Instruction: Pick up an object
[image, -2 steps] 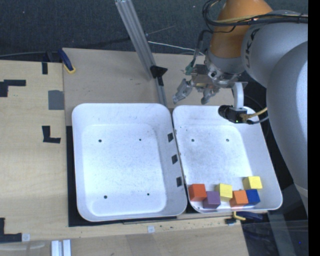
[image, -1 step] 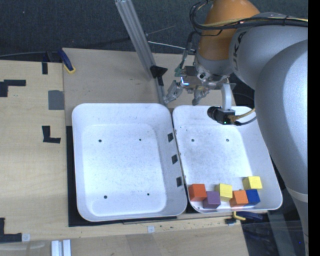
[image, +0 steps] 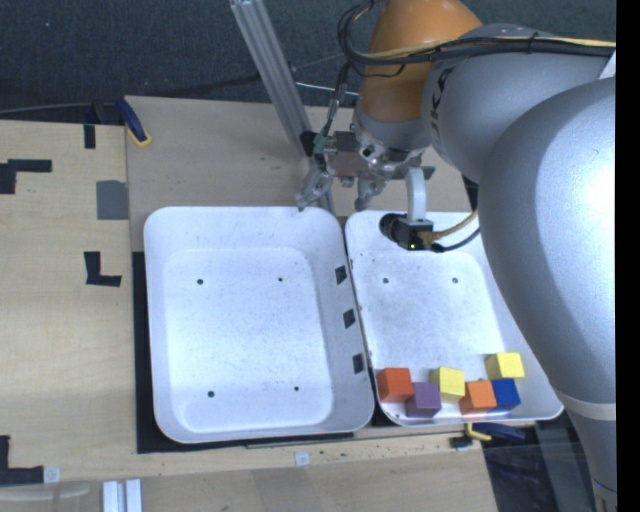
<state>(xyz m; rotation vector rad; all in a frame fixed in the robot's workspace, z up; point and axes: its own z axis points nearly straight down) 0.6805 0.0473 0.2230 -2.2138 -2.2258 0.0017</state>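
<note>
While small blocks (image: 452, 387) in orange, purple, yellow and blue cluster at the near edge of the right bin (image: 440, 310), the left bin (image: 245, 320) sits beside it on a pale wooden worktop (image: 60, 330). Farther back, the hand (image: 365, 190) hovers above the bins' far rims, well apart from the blocks; its grip cannot be made out.

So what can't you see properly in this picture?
- The claw in the camera view: small and tangled with cables at the far rim of the bins, so open or shut can't be told.
- The purple block: the yellow block and orange block crowd it, hiding its sides.
- The right bin: its right rim is covered by the grey arm.
</note>
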